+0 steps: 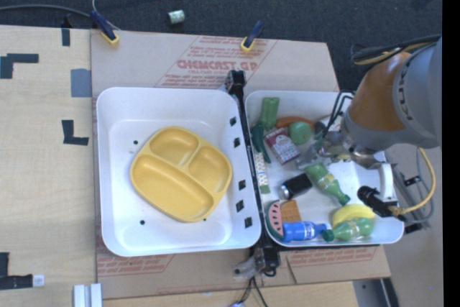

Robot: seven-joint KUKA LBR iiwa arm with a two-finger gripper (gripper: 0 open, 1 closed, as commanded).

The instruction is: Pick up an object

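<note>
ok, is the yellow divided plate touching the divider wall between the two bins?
Apart. The camera view shows a strip of bare white bin floor between the yellow divided plate and the divider wall.

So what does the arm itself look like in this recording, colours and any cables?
The arm is a thick, rounded grey body with a broad orange band above the wrist. Below the band sits a grey wrist section, leading to dark gripper hardware over the right bin. A yellow cable loops along its lower side, near a white bracket with black fittings.
</note>
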